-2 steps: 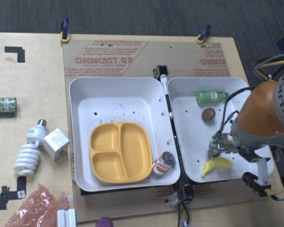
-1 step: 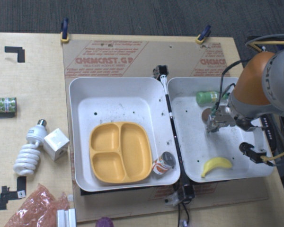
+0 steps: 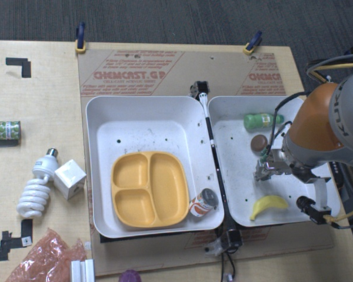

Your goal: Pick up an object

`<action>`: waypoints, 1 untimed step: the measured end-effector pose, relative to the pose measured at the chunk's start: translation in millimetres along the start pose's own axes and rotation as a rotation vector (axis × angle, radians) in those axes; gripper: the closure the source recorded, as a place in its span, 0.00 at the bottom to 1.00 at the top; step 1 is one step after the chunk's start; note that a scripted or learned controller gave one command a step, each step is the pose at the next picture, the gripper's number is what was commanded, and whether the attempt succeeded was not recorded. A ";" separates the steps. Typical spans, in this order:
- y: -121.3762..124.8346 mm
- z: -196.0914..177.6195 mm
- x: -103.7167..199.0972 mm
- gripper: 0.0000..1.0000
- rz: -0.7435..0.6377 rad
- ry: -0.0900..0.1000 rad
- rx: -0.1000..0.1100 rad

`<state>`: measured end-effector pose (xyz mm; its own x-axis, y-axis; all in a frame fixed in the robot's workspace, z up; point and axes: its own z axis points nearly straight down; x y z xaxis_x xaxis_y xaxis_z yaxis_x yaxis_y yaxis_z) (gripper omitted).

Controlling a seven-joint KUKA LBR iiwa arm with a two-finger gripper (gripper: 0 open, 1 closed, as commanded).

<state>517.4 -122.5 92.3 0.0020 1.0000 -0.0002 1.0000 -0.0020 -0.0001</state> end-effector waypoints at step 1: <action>82.2 -0.5 -25.7 0.00 -0.005 -0.001 -0.001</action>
<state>599.6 -148.4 92.9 -0.0027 1.0000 -0.0011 1.0000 0.0027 0.0009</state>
